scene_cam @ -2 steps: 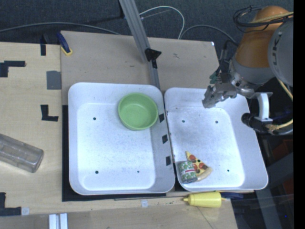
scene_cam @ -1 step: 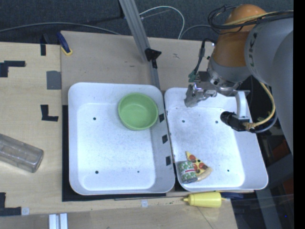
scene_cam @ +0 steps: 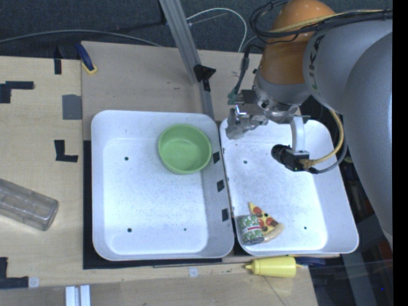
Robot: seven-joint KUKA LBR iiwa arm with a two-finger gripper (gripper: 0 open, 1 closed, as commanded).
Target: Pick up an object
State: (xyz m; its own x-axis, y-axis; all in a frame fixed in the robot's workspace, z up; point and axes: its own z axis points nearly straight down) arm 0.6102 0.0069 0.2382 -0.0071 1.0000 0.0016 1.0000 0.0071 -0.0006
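Yellow plastic squeeze bottle (scene_cam: 275, 267) lies on the bench below the right white bin (scene_cam: 331, 234). Leftward, a green bowl (scene_cam: 185, 148) sits in the left bin's (scene_cam: 115, 190) far-right corner. Pizza-slice toy (scene_cam: 263, 222) rests near the right bin's near-left corner. My gripper (scene_cam: 242, 125) hovers over its far-left corner.

grey arm (scene_cam: 357, 75), orange band (scene_cam: 290, 40), black cables (scene_cam: 280, 14)

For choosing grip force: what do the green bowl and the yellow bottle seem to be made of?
Green bowl: probably plastic, matte; flat even colour, soft highlights, thin rim. Yellow bottle: likely soft squeezable plastic, slightly glossy; uniform yellow, tapered nozzle. Neither can be confirmed by look alone.
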